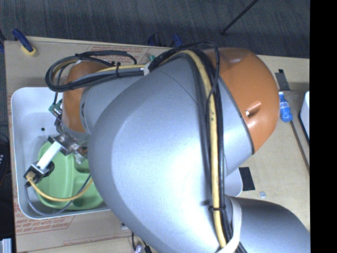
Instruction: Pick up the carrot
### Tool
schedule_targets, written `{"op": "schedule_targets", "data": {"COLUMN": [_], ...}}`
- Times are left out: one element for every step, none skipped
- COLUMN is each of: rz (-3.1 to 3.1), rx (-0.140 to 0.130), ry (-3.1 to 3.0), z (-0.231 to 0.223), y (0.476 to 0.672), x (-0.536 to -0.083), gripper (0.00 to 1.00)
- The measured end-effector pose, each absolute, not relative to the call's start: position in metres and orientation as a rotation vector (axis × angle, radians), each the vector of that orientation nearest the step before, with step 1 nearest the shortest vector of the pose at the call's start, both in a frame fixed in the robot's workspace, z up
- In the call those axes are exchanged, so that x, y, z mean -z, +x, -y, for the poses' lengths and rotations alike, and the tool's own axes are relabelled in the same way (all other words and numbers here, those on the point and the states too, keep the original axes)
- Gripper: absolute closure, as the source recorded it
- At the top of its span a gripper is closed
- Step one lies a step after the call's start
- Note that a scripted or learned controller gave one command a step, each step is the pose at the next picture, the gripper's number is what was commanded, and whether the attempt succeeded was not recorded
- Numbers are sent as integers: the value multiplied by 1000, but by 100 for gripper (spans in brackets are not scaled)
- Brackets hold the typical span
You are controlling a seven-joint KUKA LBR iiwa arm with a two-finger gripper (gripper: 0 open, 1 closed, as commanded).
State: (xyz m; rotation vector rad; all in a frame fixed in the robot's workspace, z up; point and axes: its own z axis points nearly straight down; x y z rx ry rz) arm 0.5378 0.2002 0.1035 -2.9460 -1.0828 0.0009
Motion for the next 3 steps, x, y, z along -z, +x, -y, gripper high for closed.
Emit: {"op": "schedule_targets", "data": {"rz": [1278,625,325], "rx": [-5,-3,-8], "ry": [-2869,-3078,-3124], "z": [-60,-83,-137], "y": [571,570,519], "x": [-192,-356,-271], "gripper": [100,100,100]}}
